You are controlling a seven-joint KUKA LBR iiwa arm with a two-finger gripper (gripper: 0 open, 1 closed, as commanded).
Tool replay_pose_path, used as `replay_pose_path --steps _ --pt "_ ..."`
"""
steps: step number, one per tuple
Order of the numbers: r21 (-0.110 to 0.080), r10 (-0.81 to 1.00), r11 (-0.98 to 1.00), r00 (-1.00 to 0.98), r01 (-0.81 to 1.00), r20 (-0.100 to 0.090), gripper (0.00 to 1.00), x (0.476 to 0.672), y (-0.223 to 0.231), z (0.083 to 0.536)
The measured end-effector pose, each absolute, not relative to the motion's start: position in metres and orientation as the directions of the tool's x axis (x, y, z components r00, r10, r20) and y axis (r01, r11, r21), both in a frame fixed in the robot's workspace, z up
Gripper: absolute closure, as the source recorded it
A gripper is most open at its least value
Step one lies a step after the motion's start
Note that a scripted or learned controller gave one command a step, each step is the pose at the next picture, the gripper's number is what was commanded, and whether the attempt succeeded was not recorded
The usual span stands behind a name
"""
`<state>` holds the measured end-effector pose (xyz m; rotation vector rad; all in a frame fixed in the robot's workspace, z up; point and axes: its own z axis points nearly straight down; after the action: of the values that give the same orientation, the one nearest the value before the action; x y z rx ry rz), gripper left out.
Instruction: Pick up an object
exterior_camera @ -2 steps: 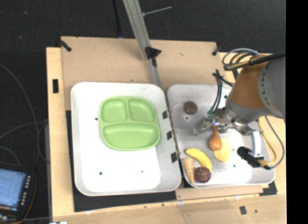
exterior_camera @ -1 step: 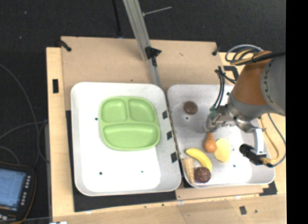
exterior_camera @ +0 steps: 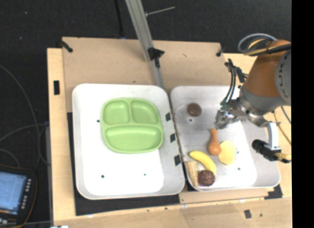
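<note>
Gripper [exterior_camera: 223, 119] hovering over right bin [exterior_camera: 255, 173]; grip state unreadable.
We are approaching the pear [exterior_camera: 214, 143]; next we are needing a descent onto it.

one fixed overhead camera, slanting down on both bins [exterior_camera: 78, 139].

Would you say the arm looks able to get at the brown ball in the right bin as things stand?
Probably yes: the brown ball lies alone on bare bin floor, with the tool close beside it and nothing between them.
</note>
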<state>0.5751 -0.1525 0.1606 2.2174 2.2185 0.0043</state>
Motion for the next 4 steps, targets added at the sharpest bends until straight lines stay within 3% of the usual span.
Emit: replay_pose_path --steps 2,4 --pt "0.008 1.000 0.003 -0.003 1.000 -0.003 1.00 0.577 -0.158 0.280" --pt "0.002 1.000 0.007 -0.007 1.000 0.001 1.00 0.569 -0.055 0.267"
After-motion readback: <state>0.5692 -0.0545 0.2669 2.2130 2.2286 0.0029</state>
